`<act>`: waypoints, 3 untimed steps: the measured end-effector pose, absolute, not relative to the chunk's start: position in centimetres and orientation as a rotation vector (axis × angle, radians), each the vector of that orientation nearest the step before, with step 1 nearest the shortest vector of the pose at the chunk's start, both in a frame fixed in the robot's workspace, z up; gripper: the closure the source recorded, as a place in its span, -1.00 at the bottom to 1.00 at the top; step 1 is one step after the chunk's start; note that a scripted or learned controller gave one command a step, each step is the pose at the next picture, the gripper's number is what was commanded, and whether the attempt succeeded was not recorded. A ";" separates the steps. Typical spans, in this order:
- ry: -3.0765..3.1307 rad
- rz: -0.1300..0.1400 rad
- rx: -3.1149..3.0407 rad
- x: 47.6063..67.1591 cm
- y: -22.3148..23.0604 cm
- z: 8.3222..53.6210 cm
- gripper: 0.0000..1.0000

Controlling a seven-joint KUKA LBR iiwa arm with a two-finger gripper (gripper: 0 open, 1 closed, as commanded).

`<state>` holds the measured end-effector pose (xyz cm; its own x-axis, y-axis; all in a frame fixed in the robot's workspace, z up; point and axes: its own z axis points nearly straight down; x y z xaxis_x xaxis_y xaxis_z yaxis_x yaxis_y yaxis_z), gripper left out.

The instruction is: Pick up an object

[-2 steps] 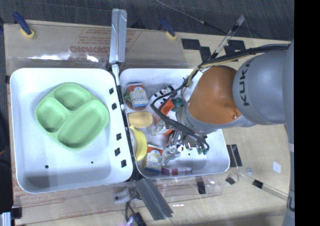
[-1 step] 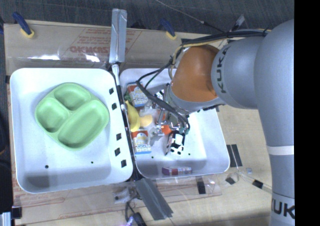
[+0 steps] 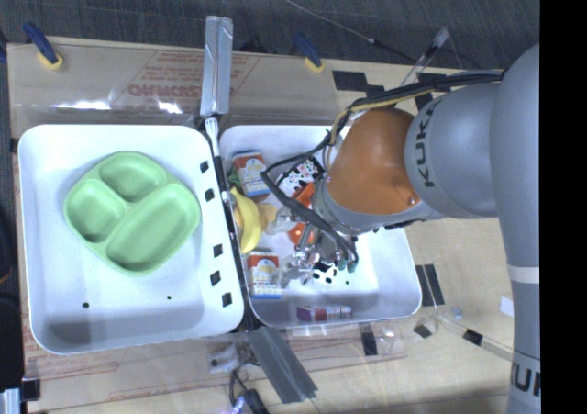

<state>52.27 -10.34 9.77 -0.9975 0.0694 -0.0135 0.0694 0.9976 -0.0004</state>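
My gripper [image 3: 316,261] is down in the right bin [image 3: 399,288], under the orange band [image 3: 371,169] of the arm. It hangs over a cluster of small objects: a black-and-white patterned item [image 3: 326,274] right beneath it, a small carton [image 3: 263,275] to its left, and an orange piece [image 3: 298,232] just above it. A yellow banana-like object [image 3: 245,219] and a small can [image 3: 248,170] lie along the bin's left wall. The arm hides the upper middle of the bin.
A pink-red marker [image 3: 323,313] lies near the right bin's front wall. The left bin [image 3: 55,311] holds a green divided plate [image 3: 133,210]. A metal divider [image 3: 216,63] stands between the bins at the back.
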 end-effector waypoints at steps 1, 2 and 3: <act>3.120 -0.004 0.312 53.5 -10.0 9.7 -1.00; 3.118 -0.001 0.347 62.8 -11.8 9.7 -1.00; 3.122 -0.002 0.241 57.5 -10.4 9.6 -1.00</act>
